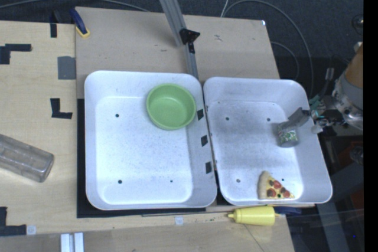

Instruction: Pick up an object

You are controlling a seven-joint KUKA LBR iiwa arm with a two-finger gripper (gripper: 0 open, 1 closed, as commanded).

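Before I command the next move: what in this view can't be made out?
- Gripper, camera view: too small and blurred to tell its finger state or whether it touches the right bin.
- Arm: cut off by the right edge.
- Yellow bottle: partly hidden behind the bin's front rim.
- Pizza slice toy: toppings blurred.

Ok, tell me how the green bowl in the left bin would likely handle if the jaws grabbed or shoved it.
The green bowl sits upright, open side up, so it probably slides rather than rolls when pushed. It looks like thin, smooth plastic, so likely light and somewhat slippery. Its rim seems the only narrow part to pinch, and it lies close to the left bin's far wall.
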